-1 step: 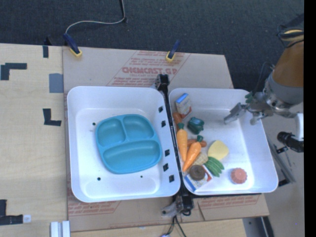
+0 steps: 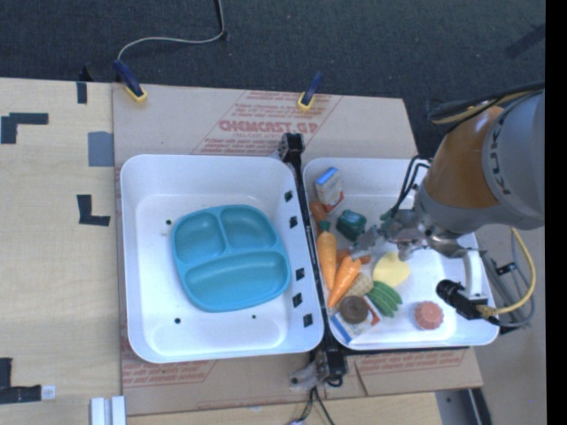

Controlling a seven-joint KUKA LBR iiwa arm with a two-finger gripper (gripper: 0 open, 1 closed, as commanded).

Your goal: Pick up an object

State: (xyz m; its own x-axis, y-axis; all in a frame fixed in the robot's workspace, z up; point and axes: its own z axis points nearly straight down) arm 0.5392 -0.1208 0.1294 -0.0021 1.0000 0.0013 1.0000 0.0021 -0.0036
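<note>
The arm reached into the right bin (image 2: pixel 403 168), its jaws (image 2: pixel 376 242) low among toy food beside the carrot (image 2: pixel 326 257) and yellow piece (image 2: pixel 392 271). Whether they were apart or together could not be told.

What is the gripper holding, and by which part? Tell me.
It cannot be told. The gripper sits low in the right bin among the toy food, by the carrot, with nothing seen between its fingers.
</note>
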